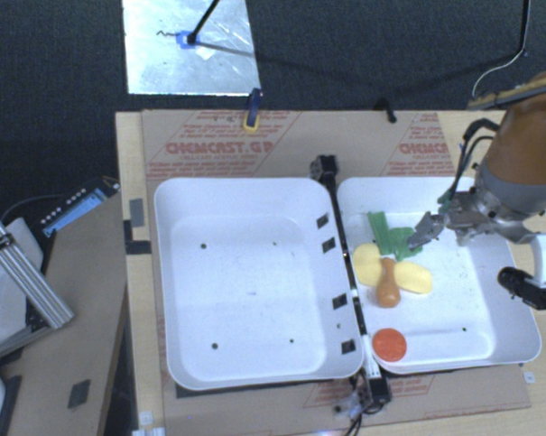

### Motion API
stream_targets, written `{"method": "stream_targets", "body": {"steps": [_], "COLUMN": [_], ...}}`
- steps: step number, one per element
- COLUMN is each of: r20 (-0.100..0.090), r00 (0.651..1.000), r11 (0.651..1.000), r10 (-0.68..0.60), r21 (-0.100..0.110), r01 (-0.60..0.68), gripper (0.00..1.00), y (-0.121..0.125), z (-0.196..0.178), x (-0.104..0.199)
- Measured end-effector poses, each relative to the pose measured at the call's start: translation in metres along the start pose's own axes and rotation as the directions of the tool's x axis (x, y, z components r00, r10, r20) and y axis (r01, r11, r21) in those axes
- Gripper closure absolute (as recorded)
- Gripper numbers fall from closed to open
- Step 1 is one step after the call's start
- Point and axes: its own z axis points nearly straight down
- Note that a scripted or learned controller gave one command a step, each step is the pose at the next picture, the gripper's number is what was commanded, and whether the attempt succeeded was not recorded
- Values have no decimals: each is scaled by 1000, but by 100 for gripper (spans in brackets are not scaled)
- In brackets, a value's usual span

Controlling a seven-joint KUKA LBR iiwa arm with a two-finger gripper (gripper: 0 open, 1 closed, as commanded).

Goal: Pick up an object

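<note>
Beside the claw (425, 230), grip unclear, lie green piece (388, 236), yellow items (413, 278), orange disc (390, 345).

Two bins, the left bin (248, 277) and the right bin (459, 335), are showing plain white, dotted with a few small dark spots. In the right bin, a green piece (388, 234) is lying beside a pale yellow shape (411, 276), a tan-orange peg (388, 287) and a round red-orange disc (390, 345). The arm (523, 156) is showing orange above grey, and its tool (427, 228) is looking dark grey. The cardboard sheet (215, 143) under the bins is showing tan with red lettering. The tabletop (69, 312) is appearing light beige. A silvery foil square (190, 44) is shining against a dark carpet (41, 87).
</note>
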Motion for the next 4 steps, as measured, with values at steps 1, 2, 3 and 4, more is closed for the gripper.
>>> {"method": "stream_targets", "body": {"steps": [1, 2, 3, 4], "r20": [-1, 1, 0, 7], "r00": [1000, 1000, 1000, 1000], "r11": [1000, 1000, 1000, 1000], "r10": [2, -6, -1, -1], "r21": [5, -5, -3, -21], "r01": [-2, 6, 1, 1], "gripper": [0, 0, 100, 100], "y": [-19, 59, 57, 92], "z": [72, 119, 106, -148], "x": [7, 31, 30, -17]}}
